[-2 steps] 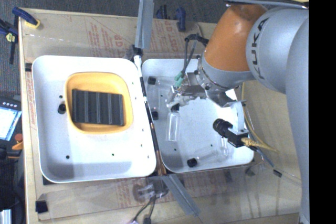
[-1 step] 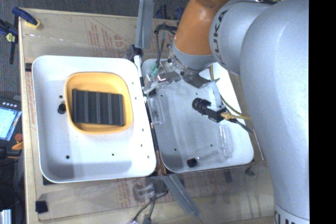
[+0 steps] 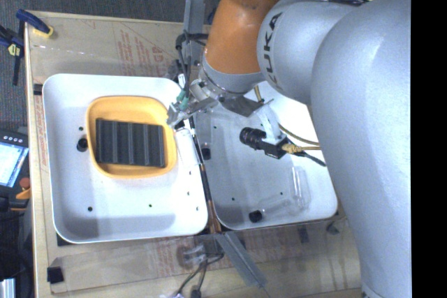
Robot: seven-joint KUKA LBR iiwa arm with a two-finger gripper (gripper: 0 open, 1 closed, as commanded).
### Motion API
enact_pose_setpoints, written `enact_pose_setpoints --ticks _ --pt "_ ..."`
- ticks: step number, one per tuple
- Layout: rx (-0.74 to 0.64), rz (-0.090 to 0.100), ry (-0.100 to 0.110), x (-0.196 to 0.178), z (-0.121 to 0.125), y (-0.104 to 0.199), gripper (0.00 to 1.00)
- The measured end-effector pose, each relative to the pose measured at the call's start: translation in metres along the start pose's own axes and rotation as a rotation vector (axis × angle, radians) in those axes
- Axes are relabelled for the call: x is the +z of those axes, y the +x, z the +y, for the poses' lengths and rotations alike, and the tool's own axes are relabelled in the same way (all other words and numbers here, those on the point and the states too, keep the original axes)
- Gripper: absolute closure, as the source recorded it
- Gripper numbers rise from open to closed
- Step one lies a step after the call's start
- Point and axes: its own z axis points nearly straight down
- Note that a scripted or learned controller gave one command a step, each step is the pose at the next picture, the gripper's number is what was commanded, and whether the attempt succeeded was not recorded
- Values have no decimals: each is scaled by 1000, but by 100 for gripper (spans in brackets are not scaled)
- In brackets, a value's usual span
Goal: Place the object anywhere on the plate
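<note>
Beside the yellow plate's rounded rim, perhaps the pincer

You saw the grey arm reach in from the right, its orange band above the wrist toward the far side, the gripper pointing left and down near the middle.

We see smooth white plastic bins, a glossy yellow plastic plate with dark ribbed centre, a matt plywood bench, a clear glossy plastic cup, and satin grey arm casing.
</note>
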Motion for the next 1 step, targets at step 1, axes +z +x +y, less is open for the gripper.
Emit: enact_pose_setpoints --ticks 1 --pt "0 0 0 0 0 0 0"
